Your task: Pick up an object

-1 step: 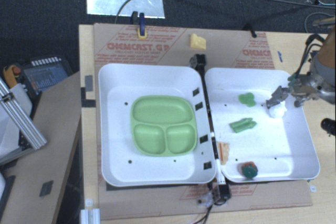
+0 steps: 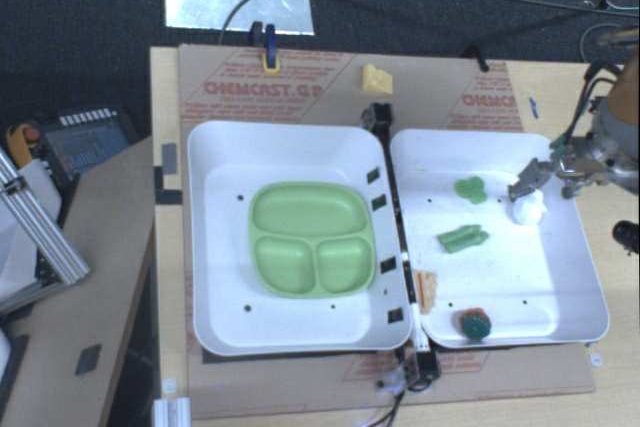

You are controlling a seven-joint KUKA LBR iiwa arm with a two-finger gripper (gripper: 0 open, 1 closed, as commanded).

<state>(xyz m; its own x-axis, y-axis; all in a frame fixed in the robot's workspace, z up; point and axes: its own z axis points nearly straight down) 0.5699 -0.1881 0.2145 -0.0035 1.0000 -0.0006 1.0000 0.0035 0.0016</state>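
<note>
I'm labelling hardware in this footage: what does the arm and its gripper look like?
The arm is grey metal with an orange band above the wrist and thin dark cables looping beside it. The gripper is grey, slim and pointed.

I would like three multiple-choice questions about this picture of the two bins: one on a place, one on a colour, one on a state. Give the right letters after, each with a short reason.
1. Where does the divided tray lie?
A. In the left bin
B. In the right bin
C. On the dark floor

2. What colour is this tray?
A. Red
B. Light green
C. Blue

3. How does the gripper stand in relation to the right bin?
A. Far outside it, over the left bin
B. Over its far right part, close to a small white object
C. Over its near left corner

Answers:
1 A: the divided tray fills the middle of the left bin.
2 B: its surface is light green, against the white bin.
3 B: the gripper is over the far right part of the right bin, beside the small white object.
</note>
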